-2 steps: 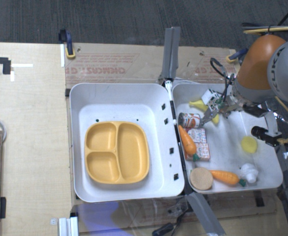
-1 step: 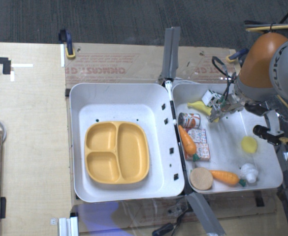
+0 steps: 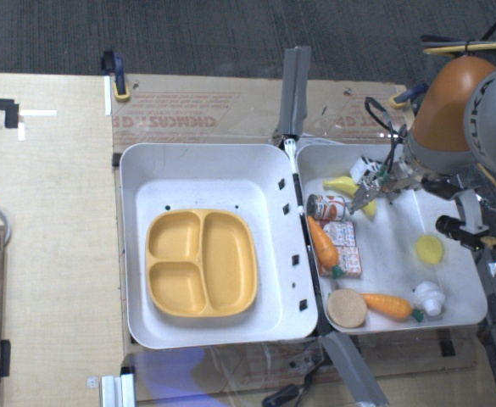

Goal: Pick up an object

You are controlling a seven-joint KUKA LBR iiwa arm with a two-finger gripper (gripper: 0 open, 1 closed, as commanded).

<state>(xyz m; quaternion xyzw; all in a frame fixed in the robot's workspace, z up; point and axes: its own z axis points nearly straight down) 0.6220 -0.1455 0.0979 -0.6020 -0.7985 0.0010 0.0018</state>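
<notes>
Two bins sit on the counter; the gripper (image 3: pixel 368 189) hangs low in the right bin (image 3: pixel 451 316), above the banana (image 3: pixel 342 186) and beside the can (image 3: pixel 326 207). Whether it pinches anything, I cannot tell. Likely the reach-and-grasp step; next comes closing, then a straight lift.

Position: fixed above the table (image 3: pixel 44 227)
Facing: down, at a slant
Coverage: both white bins (image 3: pixel 137 253), arm (image 3: pixel 451 100) entering from right

Toys are crowding the right bin's (image 3: pixel 476 308) left side: can (image 3: pixel 326 207), carrots (image 3: pixel 322 244), box (image 3: pixel 347 248). Bare floor is lying open around the yellow ball (image 3: pixel 429 249).
</notes>
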